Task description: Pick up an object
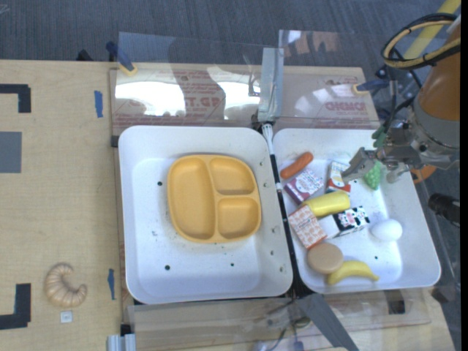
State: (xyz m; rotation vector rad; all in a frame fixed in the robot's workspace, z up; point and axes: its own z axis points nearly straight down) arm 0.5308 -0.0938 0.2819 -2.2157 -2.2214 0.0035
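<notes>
The arm (442,97) showed at the frame's three o'clock edge as a rounded orange-brown section above a grey collar. Below it sat a boxy wrist block of grey metal with dark recesses and small fittings. Yellow hose sheathed in black looped in an oval at about one o'clock, with thin dark cables trailing down towards the wrist. The gripper (365,163) ended in slim grey metal fingers (356,164) pointing towards nine o'clock, pale on their upper faces.
</notes>
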